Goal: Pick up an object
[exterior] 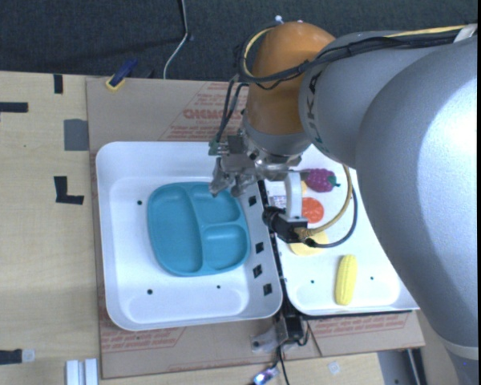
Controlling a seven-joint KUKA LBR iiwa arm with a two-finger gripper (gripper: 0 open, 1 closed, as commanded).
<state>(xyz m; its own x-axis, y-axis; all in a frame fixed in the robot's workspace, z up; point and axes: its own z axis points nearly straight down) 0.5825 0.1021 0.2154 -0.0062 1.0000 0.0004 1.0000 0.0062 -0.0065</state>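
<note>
Wooden tabletop point(32, 239) carries two white bins. One blue divided tray point(197, 228) lies in the left bin point(116, 215); at its 1 o'clock edge the pincer point(224, 184) reaches down, whether clenched or released I cannot tell. Right bin point(377, 283) holds one corn cob point(346, 279), one orange piece point(312, 209), one purple piece point(321, 180). Grey arm point(401, 135) bends over from 3 o'clock.

The grey arm point(409, 159) runs off the frame's right edge and covers most of the right bin point(377, 291). It partly hides a purple toy point(321, 180), an orange one point(312, 209) and a yellow piece point(305, 247) at centre.
</note>
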